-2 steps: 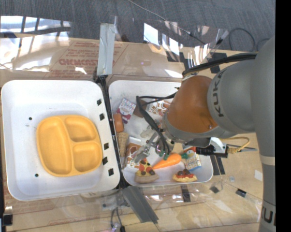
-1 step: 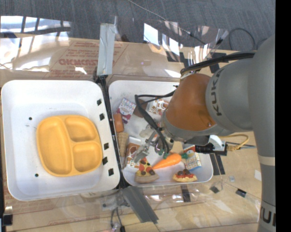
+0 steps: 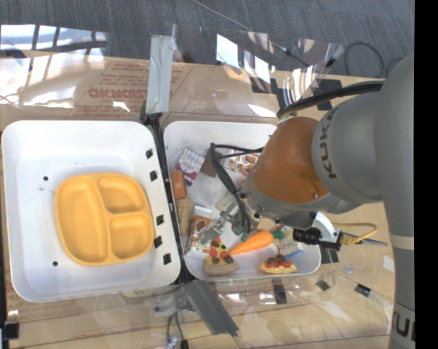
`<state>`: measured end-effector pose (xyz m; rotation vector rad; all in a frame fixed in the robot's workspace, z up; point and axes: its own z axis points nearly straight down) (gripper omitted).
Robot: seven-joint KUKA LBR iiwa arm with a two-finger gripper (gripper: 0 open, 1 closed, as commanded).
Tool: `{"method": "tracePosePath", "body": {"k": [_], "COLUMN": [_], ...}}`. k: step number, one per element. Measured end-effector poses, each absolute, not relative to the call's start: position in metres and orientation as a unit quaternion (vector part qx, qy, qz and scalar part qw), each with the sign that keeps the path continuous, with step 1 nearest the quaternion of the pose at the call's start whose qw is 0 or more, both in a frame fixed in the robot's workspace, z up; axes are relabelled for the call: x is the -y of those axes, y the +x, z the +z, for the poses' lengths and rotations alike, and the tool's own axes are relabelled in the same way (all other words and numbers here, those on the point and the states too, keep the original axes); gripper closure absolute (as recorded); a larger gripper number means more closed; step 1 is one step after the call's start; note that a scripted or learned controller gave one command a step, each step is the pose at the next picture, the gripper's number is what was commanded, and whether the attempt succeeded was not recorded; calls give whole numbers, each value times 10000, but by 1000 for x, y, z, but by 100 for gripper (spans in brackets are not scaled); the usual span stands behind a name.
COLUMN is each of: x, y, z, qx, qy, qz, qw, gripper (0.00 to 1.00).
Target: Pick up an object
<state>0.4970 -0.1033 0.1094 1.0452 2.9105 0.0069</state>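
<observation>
Fingers [image 3: 217, 227] of the gripper [image 3: 225, 224] look parted, with nothing between them; they hang low over the lower middle of the right bin [image 3: 226, 131], pointing toward the lower left of the frame. No object is picked up yet.

The nearest candidates lie just around the tips. A carrot [image 3: 252, 242] lies just to the lower right of the gripper, slanted, its thick end toward the wrist. A brown packet [image 3: 198, 229] lies just left of the tips, against the bin's left wall. Which of the two the program aims at I cannot tell; the tips sit between them, touching neither as far as I can see.

Below these, along the bin's lower rim, lie two pizza slices, one [image 3: 217, 258] at lower left and one [image 3: 279, 265] further right. Higher up sit a small pouch [image 3: 192, 161] and a reddish piece [image 3: 178, 185] by the divider. The clutter is tight, so a closing grip may well nudge a neighbour or catch an edge only.

The arm [image 3: 350, 158] comes in from the right and bends down steeply, its orange band [image 3: 288, 162] covering the bin's upper right; that posture suits a near-vertical reach into a shallow tray.

The left bin [image 3: 30, 144] holds a yellow divided plate [image 3: 102, 217], well apart from the work.
</observation>
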Motion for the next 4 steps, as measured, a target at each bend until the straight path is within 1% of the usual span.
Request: {"method": "tracePosePath", "body": {"k": [1, 3, 4], "x": [102, 103, 105], "y": [511, 493, 491], "z": [108, 109, 108], "qx": [-9114, -8815, -8571], "qy": [4115, 4715, 5146], "qz": [18, 80, 95], "qw": [100, 237, 206], "gripper": [0, 0, 0]}}
